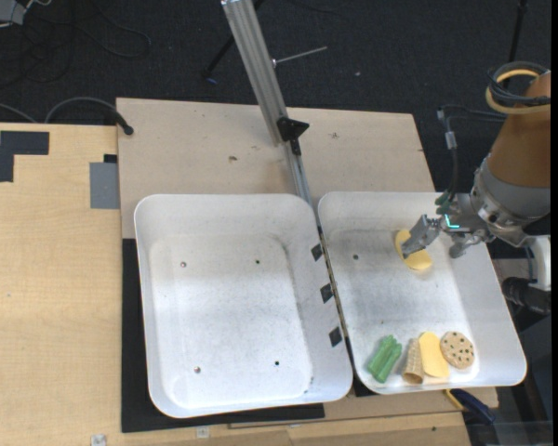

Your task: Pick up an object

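Four items we see crowd the right bin (502, 295) front edge: green piece (385, 358), cone (414, 364), yellow wedge (434, 355), cookie (457, 349); farther back the gripper (434, 239) meets a yellow object (415, 252), grip unclear.

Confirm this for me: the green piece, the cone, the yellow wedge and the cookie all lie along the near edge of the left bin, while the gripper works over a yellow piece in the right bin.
Wrong bin. In the camera view the green piece, cone, yellow wedge and cookie lie along the near edge of the right bin, the same bin where the gripper sits over the yellow piece.

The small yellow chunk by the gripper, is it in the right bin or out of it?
In. The small yellow chunk lies on the right white bin's floor, beside the gripper.
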Robot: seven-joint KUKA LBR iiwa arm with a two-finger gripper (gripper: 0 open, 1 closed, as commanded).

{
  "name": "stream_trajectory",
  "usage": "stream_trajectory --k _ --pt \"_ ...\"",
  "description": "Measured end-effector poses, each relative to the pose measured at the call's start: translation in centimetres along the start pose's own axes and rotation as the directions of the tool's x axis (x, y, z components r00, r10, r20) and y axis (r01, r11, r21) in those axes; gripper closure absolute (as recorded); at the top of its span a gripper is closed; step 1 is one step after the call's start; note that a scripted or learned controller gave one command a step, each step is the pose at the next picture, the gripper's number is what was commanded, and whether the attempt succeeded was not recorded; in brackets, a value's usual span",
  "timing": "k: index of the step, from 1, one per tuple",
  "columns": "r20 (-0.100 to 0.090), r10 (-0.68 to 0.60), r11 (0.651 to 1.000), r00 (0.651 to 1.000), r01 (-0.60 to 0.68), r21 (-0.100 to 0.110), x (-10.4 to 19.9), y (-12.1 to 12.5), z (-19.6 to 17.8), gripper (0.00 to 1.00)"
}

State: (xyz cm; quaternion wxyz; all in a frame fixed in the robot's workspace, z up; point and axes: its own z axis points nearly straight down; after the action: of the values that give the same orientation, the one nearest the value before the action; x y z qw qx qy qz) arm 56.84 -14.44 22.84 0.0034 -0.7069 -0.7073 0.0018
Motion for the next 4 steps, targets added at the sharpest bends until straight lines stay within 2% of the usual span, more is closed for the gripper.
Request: stream_trajectory --k 1,3,4 --pt "0.001 0.001 1.000 1.000 -0.001 -0.004 -0.1 0.1 -0.2 0.00" --pt "0.000 0.002 1.000 1.000 -0.002 0.001 -1.0 0.7 11.2 0.00" --pt "0.002 0.003 1.000 1.000 -0.003 -0.006 -1.0 0.7 13.7 0.00"
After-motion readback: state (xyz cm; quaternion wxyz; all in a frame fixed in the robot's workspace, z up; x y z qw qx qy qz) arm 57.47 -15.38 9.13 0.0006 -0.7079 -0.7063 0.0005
